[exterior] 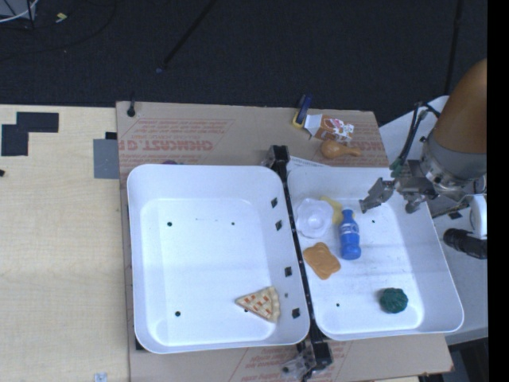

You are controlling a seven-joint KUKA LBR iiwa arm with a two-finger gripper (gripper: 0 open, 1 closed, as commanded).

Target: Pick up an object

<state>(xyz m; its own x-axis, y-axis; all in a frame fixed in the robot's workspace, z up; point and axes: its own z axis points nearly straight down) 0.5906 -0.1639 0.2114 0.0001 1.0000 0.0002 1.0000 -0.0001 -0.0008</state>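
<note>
The right bin (pixel 441 293) holds a blue bottle (pixel 349 238), a clear white cup (pixel 312 217) with a yellow piece (pixel 335 210) behind it, an orange toast-shaped piece (pixel 321 260) and a dark green ball (pixel 392 299). A pizza-slice toy (pixel 260 302) lies in the left bin (pixel 159 213), near its front right corner. My gripper (pixel 392 203) hangs over the right bin's back right part, open, with its fingers spread and nothing between them. It is above and to the right of the blue bottle, apart from it.
Behind the right bin, a brown pear-shaped item (pixel 334 150), a small red-and-white packet (pixel 338 126) and a blue-and-yellow item (pixel 301 111) lie on the cardboard. A black clip (pixel 278 156) sits where the bins meet. The arm's grey body (pixel 457 153) overhangs the right edge.
</note>
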